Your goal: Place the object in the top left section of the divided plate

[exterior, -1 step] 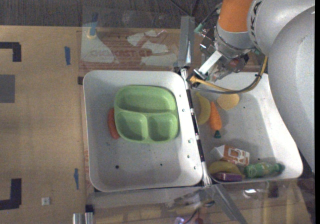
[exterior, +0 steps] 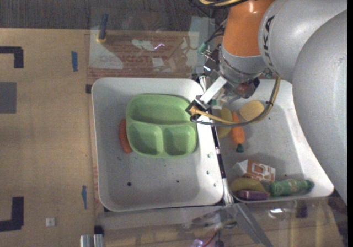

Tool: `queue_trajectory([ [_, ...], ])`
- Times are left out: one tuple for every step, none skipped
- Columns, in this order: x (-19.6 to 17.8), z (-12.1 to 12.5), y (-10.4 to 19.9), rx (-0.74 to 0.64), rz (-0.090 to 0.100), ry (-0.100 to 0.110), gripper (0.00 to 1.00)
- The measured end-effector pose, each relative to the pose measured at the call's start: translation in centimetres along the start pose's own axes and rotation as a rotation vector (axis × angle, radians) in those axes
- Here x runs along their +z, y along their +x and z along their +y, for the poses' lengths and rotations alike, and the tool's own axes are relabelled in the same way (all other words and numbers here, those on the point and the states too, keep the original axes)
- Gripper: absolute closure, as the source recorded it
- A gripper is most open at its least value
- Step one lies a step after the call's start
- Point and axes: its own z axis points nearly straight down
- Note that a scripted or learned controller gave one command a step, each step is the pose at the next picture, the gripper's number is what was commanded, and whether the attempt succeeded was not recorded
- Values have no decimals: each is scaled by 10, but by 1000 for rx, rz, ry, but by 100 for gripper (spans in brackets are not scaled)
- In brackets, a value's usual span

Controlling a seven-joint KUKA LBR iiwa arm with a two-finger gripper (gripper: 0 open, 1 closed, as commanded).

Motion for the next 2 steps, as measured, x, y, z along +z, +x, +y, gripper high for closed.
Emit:
queue_trajectory([
  [8,-43,25,-69,-1,1,100],
  [8,-16,45,72,1,-3,100],
])
